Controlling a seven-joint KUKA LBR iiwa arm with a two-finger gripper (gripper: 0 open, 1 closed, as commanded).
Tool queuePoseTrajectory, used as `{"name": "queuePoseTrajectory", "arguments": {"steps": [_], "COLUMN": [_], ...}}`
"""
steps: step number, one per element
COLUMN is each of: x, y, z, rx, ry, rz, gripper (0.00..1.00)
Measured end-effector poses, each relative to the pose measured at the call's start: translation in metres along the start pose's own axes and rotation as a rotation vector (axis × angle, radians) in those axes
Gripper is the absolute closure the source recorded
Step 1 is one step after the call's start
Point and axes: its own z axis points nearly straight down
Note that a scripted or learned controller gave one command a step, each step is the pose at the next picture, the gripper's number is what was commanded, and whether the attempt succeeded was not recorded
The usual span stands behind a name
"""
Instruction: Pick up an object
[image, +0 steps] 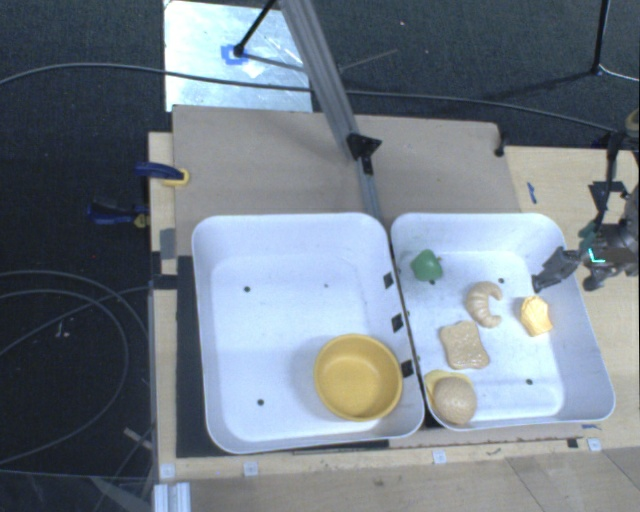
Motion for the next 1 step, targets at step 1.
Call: {"name": "queuePoseTrajectory", "arguments": {"steps": [1], "x": [0.0000], "y": [0.0001], "z": [-0.0002], "rx": [0.000], "ry": [0.000], "rz": [0.000], "gripper": [0.00]}}
